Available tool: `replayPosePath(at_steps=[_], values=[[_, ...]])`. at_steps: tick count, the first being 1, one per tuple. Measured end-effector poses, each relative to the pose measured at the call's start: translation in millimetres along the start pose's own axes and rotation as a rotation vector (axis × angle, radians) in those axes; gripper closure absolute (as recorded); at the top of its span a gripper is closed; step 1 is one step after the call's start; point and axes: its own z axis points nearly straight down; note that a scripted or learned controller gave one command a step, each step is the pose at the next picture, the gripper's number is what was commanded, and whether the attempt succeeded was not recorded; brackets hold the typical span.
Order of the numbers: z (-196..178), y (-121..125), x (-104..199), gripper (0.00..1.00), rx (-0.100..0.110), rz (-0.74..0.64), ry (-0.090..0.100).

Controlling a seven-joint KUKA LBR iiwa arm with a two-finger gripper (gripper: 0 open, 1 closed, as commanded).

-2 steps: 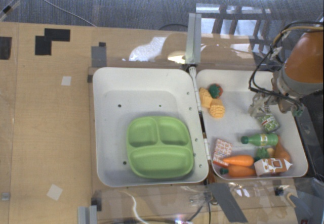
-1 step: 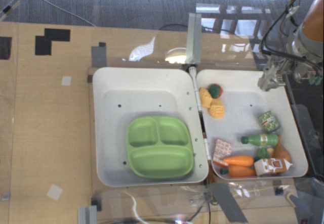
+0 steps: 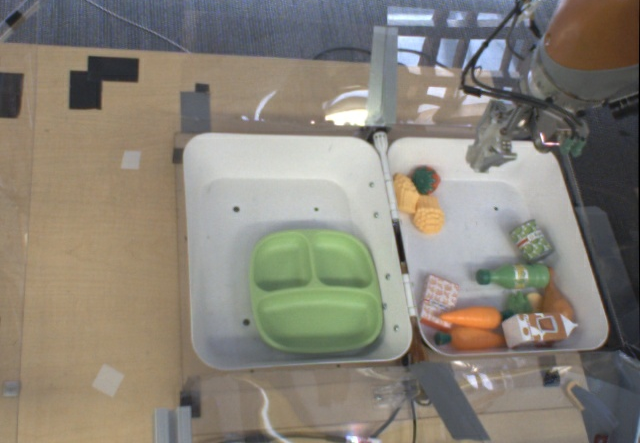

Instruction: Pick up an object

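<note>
The task names no single object, and the candidates all lie in the right-hand shallow white plastic bin. Along its left wall sit two knobbly yellow toy corn cobs, one behind the other, with a small round toy of red and dark green touching the farther cob. Out towards the right wall a small green can with a pale printed label lies tilted, apart from the rest. Nearer, a green toy bottle with a yellow label lies on its side, neck pointing left. The near edge holds a tight cluster: a pink-and-white patterned packet leaning at the left, two orange toy carrots lying side by side lengthwise, and a white miniature carton with brown print at the right, with an orange-brown rounded piece just behind it.

The two-finger metal gripper hangs over the bin's far right corner, well apart from every toy and holding nothing; whether its fingers are spread or closed I cannot tell. Above it the grey arm with its orange band enters from the right.

The left-hand white bin holds a light green plastic divided plate with three compartments, resting near its near right corner.
</note>
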Motion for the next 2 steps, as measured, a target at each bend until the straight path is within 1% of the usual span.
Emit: replayPosePath(at_steps=[1, 2], values=[[49, 81, 8, 1.0, 0.0, 0.223, 0.005], [35, 81, 5, 1.0, 0.0, 0.222, -0.006]])
